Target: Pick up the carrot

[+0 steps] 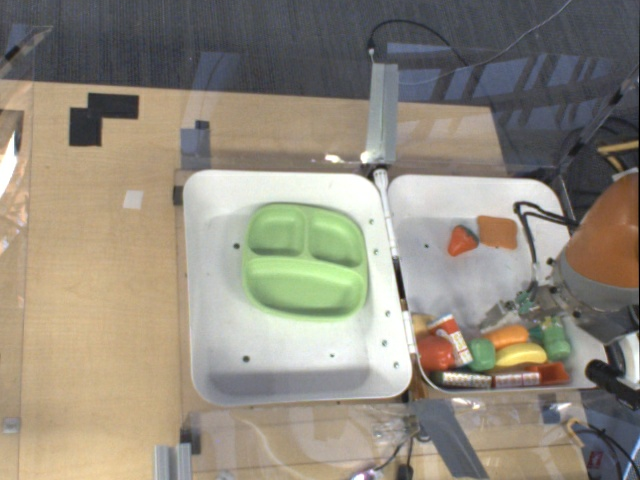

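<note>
Two shallow white bins sit side by side on the bench; the left bin [205, 298] carries a green divided plate [303, 260] lying flat near its middle, closer to the far edge than to the near one; the right bin [430, 218] carries the toy food.

Near the far edge of the right bin lie a small red strawberry-like piece [461, 240] and, just beside it toward the right edge, an orange-brown flat slab [497, 232]; the two are close together, perhaps touching.

A crowded heap lies along the near edge of the right bin: a red tomato-like piece [434, 352] by the near left corner, a small red-and-white carton [454, 337] leaning on it, a green piece [482, 354], a yellow banana-like piece [521, 354], and a dark red bar [505, 377] flat along the rim.

The carrot [508, 336], an orange piece, rests on top of this heap, between the green piece and the yellow one.

The arm enters over the right edge, its orange band prominent; the gripper [522, 306] hangs just above the carrot and the heap; whether it is released or clenched, I cannot tell.
</note>
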Available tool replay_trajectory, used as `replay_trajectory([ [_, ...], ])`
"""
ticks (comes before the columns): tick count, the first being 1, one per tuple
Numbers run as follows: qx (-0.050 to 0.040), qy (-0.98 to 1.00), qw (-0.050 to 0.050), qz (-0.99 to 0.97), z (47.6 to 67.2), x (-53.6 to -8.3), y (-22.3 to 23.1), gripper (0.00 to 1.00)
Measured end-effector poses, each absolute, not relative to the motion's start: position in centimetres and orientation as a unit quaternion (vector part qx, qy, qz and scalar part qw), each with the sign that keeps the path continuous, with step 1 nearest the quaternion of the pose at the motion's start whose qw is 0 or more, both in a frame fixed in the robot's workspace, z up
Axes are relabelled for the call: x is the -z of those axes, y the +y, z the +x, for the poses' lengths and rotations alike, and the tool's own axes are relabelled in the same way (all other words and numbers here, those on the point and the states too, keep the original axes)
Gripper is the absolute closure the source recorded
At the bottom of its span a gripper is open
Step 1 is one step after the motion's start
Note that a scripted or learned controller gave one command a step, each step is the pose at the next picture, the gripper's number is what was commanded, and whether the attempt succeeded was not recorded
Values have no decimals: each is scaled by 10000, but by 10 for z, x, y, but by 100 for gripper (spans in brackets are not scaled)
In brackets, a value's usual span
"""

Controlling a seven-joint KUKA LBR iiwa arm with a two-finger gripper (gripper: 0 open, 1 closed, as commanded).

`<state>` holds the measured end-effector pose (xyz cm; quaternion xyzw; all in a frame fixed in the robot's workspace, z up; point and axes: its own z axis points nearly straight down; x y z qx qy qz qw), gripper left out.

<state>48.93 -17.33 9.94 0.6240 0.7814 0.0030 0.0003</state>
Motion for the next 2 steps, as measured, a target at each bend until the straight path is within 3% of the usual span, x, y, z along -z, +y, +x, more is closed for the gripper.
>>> replay_trajectory([
  [1, -44, 8756, 65, 4830, 493, -91, -192, 0],
  [2, -59, 8757, 88, 4827, 496, -103, -192, 100],
])
